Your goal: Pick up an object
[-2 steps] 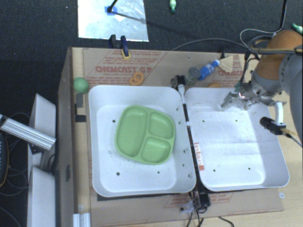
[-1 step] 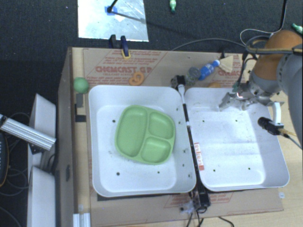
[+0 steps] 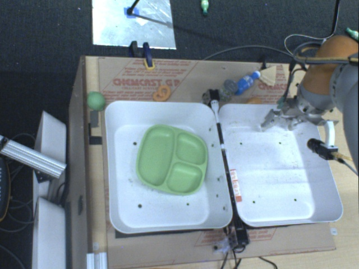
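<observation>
A green divided plate (image 3: 171, 159) lies flat in the left bin (image 3: 120, 206), at the middle of the frame. The gripper (image 3: 273, 119) hovers at the upper right, over the far edge of the right bin (image 3: 314, 206), well apart from the plate. Whether it is spread or pressed together, I cannot tell.
</observation>
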`<state>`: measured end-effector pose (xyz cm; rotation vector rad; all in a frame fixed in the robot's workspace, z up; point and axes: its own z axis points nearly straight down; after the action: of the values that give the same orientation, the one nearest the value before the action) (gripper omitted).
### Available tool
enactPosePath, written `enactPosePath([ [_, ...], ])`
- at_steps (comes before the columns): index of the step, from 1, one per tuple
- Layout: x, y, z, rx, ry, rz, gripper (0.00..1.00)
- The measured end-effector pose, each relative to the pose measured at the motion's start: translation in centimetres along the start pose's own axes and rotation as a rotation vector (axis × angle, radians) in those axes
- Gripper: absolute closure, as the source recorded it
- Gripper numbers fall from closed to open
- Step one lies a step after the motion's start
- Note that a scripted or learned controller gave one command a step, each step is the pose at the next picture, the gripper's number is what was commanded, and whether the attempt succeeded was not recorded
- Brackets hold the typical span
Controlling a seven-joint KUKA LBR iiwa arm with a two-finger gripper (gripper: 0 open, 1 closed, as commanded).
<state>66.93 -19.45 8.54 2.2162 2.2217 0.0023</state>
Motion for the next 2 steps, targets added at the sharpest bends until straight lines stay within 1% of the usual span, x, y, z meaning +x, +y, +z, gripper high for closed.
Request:
enactPosePath([
  [1,-1.02,0.03,-0.04,0.002,0.004,-0.001,0.00],
  [2,-0.28,0.00,0.02,0.000,0.001,-0.002,0.00],
])
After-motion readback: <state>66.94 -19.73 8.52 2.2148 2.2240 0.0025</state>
